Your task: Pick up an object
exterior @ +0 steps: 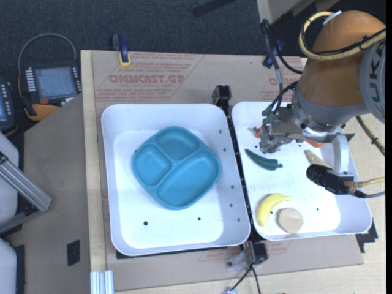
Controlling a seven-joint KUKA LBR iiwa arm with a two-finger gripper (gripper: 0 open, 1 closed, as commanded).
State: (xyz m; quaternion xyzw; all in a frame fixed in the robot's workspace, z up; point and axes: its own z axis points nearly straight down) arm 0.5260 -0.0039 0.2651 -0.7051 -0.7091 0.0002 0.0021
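The gripper (270, 141) hangs low in the far part of the right bin (343, 225), apparently lining up on the green pepper (263, 160) just nearside of it, though whether it is wide or narrow I cannot tell.

I see a blue plate (176, 166) in a white bin (116, 164), plus a green pepper (263, 160), yellow banana (268, 206) and tan disc (290, 219).

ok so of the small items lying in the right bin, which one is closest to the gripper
The dark green pepper, just below the gripper. The banana and tan round piece lie farther down.
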